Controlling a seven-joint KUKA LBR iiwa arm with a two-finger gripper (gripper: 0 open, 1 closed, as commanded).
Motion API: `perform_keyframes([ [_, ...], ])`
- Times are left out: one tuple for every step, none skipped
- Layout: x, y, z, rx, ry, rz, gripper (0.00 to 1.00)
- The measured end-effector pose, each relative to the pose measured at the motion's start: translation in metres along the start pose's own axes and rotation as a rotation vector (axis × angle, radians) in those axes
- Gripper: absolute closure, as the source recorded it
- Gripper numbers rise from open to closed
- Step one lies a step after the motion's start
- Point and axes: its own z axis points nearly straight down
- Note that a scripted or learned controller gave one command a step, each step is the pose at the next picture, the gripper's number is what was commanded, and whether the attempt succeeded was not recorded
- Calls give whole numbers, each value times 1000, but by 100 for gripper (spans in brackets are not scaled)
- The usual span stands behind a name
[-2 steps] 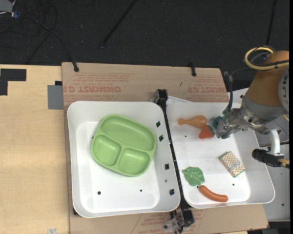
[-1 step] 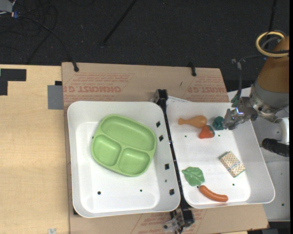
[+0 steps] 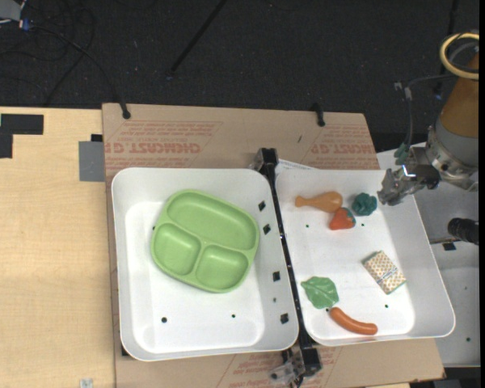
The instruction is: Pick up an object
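**Still nothing picked up**

So far no object is lifted. The tool (image 3: pixel 390 189) hangs at the right bin's (image 3: pixel 436 297) upper right edge, just beside the dark green toy (image 3: pixel 364 204); I cannot tell its opening. All toys lie in that bin, so the grasp and lift remain, I judge.

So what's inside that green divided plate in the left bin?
Nothing lies in the green three-compartment plastic plate; all three sections show bare. Whatever is beneath it in the left white bin is covered.
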Motion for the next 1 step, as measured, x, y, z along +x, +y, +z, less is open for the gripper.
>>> perform_keyframes([
  [61,-10,8,6,3,-3,100],
])
